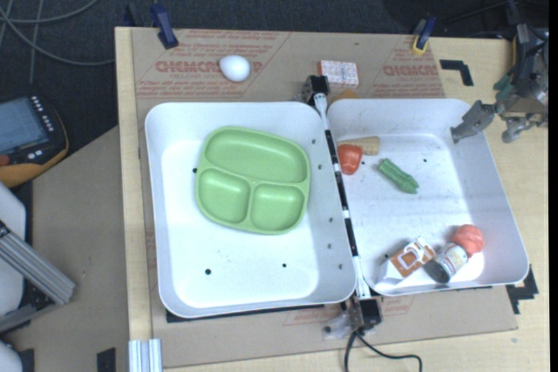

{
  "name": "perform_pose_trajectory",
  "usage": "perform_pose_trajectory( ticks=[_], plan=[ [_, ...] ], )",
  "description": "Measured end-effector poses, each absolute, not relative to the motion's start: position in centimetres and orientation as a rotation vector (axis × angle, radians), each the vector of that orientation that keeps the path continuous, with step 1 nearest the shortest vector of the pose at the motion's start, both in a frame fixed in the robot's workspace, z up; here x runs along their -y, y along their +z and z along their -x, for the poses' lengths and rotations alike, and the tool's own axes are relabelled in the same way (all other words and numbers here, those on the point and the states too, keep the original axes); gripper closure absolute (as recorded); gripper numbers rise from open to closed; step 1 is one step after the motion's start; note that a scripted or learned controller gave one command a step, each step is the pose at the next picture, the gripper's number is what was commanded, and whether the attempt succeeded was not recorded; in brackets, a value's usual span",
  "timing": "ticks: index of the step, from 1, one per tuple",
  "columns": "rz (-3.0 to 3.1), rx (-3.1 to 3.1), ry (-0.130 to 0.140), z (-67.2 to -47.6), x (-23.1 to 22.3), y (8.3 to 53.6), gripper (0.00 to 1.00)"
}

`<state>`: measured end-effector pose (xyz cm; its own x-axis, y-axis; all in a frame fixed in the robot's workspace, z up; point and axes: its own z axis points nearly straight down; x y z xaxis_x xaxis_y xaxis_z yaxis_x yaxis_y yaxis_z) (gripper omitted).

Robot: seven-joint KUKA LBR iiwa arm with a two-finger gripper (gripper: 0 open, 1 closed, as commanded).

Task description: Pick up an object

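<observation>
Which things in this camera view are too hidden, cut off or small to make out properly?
- Tool: at the camera view's right edge, small and blurred; its finger state is unclear.
- Small jar and the packet beside it: labels too small to read.
- Orange-red object: against the right bin's left wall; its kind is unclear.
- Grey device: cut off by the left edge.

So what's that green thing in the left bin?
It's a green plate, pale lime, plastic by its look, with rounded corners and three compartments: one long one along the far side, two smaller ones on the near side. It lies flat, right way up, slightly turned, in the far middle of the left bin, with nothing on it.
</observation>
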<state>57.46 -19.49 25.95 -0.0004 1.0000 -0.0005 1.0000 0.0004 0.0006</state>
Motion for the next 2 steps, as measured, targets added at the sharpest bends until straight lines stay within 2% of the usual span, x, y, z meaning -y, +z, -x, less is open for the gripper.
perform_pose_trajectory(
  ticks=[1,2],
  plan=[
    [-2.222,-2.225,-0.001,-59.6,14.5,18.7,0.0],
    [-2.222,-2.224,-0.002,-61.0,13.8,10.5,0.0]
  ],
)
